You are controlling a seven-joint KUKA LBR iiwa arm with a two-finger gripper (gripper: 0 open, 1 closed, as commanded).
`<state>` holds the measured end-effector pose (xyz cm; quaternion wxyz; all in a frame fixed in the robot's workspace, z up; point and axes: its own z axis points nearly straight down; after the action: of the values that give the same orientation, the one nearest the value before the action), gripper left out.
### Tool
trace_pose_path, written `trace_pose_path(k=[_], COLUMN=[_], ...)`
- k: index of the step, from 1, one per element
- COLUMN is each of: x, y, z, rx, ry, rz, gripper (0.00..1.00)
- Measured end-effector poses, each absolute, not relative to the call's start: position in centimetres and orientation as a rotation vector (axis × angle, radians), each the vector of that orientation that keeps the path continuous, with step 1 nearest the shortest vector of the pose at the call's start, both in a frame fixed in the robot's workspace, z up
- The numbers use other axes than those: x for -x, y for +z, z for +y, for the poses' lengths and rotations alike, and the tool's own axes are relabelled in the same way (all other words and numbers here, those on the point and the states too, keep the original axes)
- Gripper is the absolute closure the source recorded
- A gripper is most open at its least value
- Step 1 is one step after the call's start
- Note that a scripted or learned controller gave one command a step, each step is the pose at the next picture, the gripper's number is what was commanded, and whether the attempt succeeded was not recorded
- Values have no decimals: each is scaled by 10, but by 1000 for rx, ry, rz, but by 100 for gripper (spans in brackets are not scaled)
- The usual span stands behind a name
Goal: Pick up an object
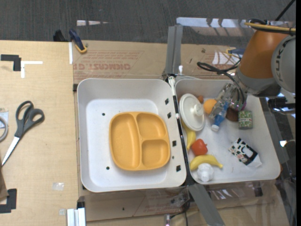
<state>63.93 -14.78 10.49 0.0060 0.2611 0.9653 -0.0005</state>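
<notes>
Your right bin (270,173) is crowded along its left wall: white lid (192,111), red pepper (199,147), banana (205,161). Open floor lies toward its right wall, between the green block (245,119) and the black-and-white packet (244,152). The left bin's (89,126) middle is taken by the yellow tray (139,140).

The grey arm (263,55) enters from about two o'clock, its orange band uppermost, wrist angled down toward eight o'clock, ending in the gripper (229,98).

Dark grey carpet floor (117,6), light wooden bench (37,140), brown cardboard sheet (117,62)
</notes>
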Motion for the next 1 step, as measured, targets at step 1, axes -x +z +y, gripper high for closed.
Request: trace_pose_path(k=[1], x=[-646], y=[98], z=[-107], rx=[-1402], ry=[-19], rz=[2806], gripper=[100])
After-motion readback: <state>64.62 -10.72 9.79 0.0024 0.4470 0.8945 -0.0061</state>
